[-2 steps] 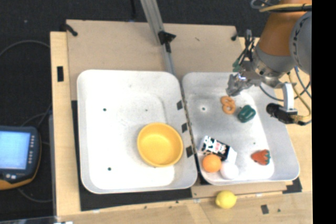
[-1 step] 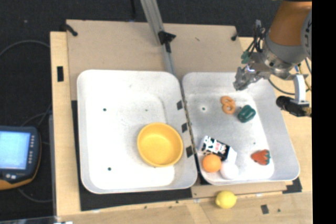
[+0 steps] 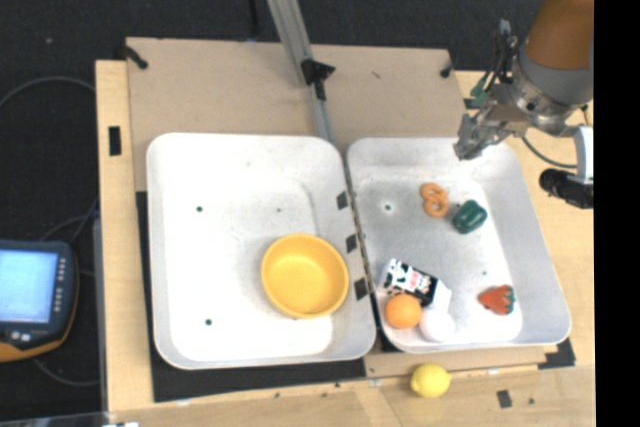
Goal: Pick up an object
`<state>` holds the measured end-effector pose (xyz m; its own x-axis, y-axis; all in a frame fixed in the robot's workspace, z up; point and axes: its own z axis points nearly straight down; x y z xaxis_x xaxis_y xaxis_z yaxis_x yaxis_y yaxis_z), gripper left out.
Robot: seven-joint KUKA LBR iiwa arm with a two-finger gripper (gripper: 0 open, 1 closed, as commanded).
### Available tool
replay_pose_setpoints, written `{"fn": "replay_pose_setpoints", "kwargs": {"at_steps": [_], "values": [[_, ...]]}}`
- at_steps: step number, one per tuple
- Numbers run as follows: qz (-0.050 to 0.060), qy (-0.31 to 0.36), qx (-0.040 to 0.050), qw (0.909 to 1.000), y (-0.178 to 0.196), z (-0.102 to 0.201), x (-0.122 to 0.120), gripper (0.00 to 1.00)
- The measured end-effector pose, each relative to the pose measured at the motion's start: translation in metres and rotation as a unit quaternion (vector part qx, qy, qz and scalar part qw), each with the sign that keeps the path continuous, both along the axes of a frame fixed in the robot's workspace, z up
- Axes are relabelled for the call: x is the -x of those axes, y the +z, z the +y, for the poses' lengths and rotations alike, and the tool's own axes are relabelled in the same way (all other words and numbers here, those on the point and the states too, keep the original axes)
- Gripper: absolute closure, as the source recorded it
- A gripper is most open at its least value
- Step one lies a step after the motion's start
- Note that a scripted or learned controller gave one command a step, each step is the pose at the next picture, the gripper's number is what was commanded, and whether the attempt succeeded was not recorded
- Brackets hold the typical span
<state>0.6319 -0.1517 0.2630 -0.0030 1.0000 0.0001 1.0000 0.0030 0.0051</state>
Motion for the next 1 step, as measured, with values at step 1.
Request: {"fn": "replay_pose_setpoints", "kwargs": {"at_steps": [1], "values": [[0.003, 0.001, 0.0000, 1.0000, -0.0108, 0.0448, -0.0053, 1.00]]}}
